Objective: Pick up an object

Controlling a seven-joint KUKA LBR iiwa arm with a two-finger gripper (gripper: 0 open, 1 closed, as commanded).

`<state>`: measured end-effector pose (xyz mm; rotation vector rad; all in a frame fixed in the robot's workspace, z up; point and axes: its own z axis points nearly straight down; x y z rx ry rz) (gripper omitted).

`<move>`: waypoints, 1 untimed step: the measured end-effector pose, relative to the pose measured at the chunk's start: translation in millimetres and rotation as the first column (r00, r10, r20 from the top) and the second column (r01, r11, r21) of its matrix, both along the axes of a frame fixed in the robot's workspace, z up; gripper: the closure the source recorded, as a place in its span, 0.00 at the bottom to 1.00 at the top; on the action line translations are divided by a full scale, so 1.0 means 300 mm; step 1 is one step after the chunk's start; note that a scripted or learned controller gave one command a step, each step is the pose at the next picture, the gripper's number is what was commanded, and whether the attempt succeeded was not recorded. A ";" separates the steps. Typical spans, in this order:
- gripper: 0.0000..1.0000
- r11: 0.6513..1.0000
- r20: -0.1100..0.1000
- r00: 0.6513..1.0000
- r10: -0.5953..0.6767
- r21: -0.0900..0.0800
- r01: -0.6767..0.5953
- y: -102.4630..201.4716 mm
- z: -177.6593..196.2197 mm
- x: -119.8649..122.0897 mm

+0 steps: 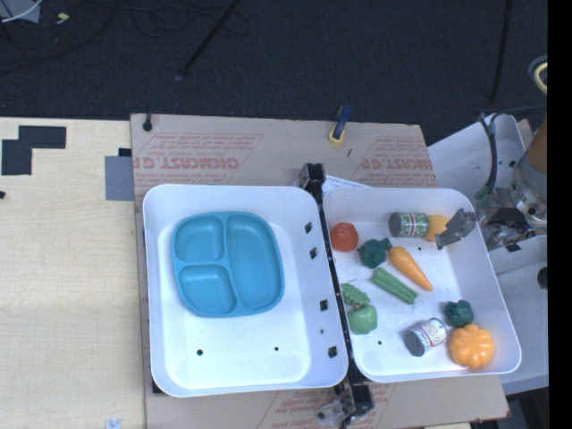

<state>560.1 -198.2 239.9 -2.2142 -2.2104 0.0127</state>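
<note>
Several toy foods lie in the right bin (487, 275), the carrot (411, 268) nearest its middle. The gripper (456, 228) hangs over the bin's upper right, beside a small can (409, 224); whether it is spread or closed, I cannot tell.

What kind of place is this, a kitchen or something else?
Probably a robotics lab, not a kitchen: two white bins on cardboard, toy food like a plastic carrot and pumpkin, and loose cables behind.

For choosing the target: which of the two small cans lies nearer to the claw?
The can with the green label, at the right bin's top beside the claw. The other can lies near the orange pumpkin.
</note>
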 end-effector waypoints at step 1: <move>0.00 1.000 0.012 1.000 0.002 -0.002 -0.002 0.000 0.025 0.008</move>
